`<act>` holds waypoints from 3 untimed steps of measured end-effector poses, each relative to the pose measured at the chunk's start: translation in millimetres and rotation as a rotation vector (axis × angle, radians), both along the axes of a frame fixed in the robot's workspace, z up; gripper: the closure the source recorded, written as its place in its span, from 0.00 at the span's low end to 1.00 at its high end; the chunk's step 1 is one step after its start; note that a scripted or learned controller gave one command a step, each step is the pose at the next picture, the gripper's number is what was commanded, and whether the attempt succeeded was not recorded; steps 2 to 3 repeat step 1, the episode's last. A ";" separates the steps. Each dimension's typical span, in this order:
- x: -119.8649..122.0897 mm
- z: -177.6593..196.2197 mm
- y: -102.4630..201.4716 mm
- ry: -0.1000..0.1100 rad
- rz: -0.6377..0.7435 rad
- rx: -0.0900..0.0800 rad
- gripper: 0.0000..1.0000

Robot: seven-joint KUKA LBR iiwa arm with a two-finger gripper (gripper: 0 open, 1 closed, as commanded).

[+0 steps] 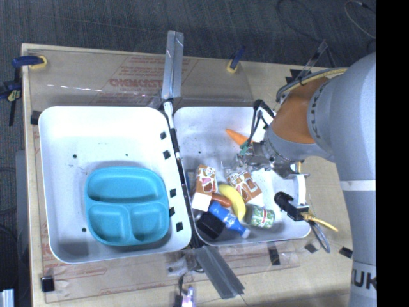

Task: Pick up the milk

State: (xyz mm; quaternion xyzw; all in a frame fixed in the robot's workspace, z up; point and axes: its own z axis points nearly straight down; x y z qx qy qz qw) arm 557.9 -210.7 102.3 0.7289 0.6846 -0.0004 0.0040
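Two small brown-and-white milk cartons lie in the right bin (211,123). One milk carton (204,184) lies near the bin's left wall. The other carton (245,184) lies tilted just right of a banana. My gripper (251,157) hangs low over the bin's middle, directly above that second carton and close to it. Nothing visibly sits in the gripper. The grey arm with its orange band (291,120) comes in from the right and hides part of the bin's right side.
An orange carrot (234,135) lies just up-left of the gripper. A banana (233,200), a red item (220,200), a green can (261,217) and a blue bottle (228,222) crowd the bin's near edge. The left bin (64,139) holds a blue divided tray (126,204).
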 end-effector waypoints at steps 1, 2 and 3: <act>-24.8 72.5 70.4 0.008 0.144 0.006 1.00; -24.8 72.5 70.4 0.008 0.144 0.006 1.00; -24.8 72.5 70.4 0.008 0.144 0.006 1.00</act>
